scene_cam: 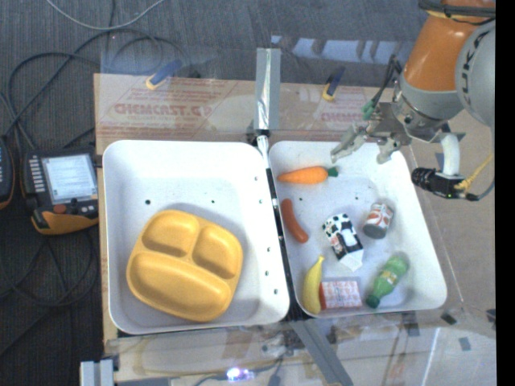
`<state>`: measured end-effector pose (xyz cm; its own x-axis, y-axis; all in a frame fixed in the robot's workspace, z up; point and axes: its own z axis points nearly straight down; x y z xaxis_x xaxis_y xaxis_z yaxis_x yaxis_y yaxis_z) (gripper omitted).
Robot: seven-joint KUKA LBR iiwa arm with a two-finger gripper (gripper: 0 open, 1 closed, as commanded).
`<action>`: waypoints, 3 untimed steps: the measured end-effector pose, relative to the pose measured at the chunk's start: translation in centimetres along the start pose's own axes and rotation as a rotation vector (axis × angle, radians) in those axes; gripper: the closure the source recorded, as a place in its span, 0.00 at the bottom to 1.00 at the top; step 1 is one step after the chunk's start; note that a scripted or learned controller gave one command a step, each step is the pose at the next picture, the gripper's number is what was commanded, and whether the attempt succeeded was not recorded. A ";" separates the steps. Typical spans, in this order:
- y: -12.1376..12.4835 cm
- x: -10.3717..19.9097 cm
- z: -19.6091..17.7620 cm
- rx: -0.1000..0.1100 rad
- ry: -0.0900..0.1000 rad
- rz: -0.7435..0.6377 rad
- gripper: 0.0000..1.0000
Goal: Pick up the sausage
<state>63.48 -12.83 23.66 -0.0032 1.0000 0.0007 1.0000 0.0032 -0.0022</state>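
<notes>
The sausage point(294, 220) is a small reddish-brown link lying in the right bin point(418, 215), close to its left wall and just below the carrot point(304, 175). My gripper point(367, 145) hangs over the bin's far edge, up and to the right of the sausage and well apart from it. Its fingers point(347, 145) are spread open with nothing between them.
The right bin also holds a black-and-white carton point(344, 236), a small can point(377, 220), a green bottle point(387, 279), a banana point(312, 283) and a red box point(341, 294). A yellow divided tray point(185, 264) lies in the left bin point(121, 175).
</notes>
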 end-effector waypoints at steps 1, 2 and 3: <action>-3.9 3.1 13.9 -0.001 0.000 0.011 0.00; -7.7 3.3 14.5 -0.021 -0.006 -0.152 0.00; -0.3 -0.5 14.7 -0.016 -0.004 -0.178 0.00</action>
<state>63.12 -13.29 8.99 -0.1804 0.9836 -0.0040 0.9835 0.1804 0.0134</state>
